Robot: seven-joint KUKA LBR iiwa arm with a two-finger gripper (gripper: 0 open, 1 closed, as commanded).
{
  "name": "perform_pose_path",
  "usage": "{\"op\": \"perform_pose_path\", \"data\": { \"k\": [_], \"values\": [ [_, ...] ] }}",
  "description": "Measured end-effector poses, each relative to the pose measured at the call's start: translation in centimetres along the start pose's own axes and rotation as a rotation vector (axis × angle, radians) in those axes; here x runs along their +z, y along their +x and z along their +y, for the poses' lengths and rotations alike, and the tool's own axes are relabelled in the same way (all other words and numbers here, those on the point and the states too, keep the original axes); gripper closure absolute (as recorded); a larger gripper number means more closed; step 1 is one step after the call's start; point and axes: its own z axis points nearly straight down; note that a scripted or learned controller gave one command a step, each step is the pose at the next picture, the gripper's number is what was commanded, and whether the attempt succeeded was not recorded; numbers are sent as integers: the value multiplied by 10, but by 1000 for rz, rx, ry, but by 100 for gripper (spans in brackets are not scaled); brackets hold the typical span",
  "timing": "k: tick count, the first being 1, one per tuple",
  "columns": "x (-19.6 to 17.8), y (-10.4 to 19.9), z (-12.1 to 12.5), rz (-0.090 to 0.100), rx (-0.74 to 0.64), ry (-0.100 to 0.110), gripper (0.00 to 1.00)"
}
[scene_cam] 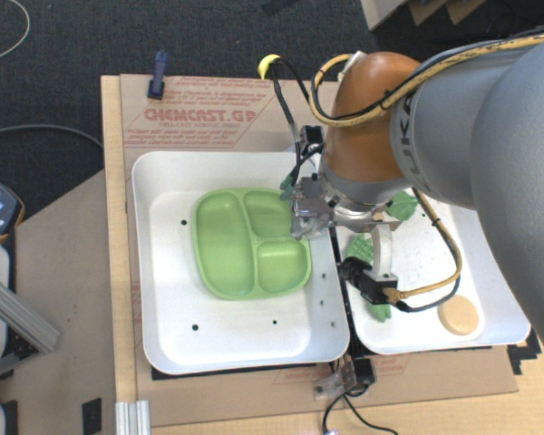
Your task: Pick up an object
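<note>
A light green divided plate (245,243) lies flat in the left bin (154,270), a little right of its middle. My gripper (306,217) hangs below the orange wrist band, over the plate's right rim and close to the wall between the two bins. The wrist body hides much of the gripper. In the right bin (494,270) lie a tan round disc (459,315) near the front and some green leafy pieces (364,250), partly covered by the arm. I see nothing lifted off either bin floor.
The grey arm covers the upper right of the right bin. A black cable with a plug (370,285) loops from the wrist over the bins' dividing wall. A cardboard sheet (199,111) lies behind the left bin, with a blue clip (157,73) at its edge.
</note>
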Motion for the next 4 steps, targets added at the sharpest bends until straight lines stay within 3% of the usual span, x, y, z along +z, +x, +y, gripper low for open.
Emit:
{"op": "perform_pose_path", "data": {
  "k": [1, 2, 3, 4],
  "values": [
    [94, 109, -52, 1, -10, -12, 100],
    [79, 106, -49, 7, -2, -12, 100],
    [90, 140, -67, -2, 1, -22, 100],
    [-77, 143, -40, 6, -4, -20, 100]
  ]
}}
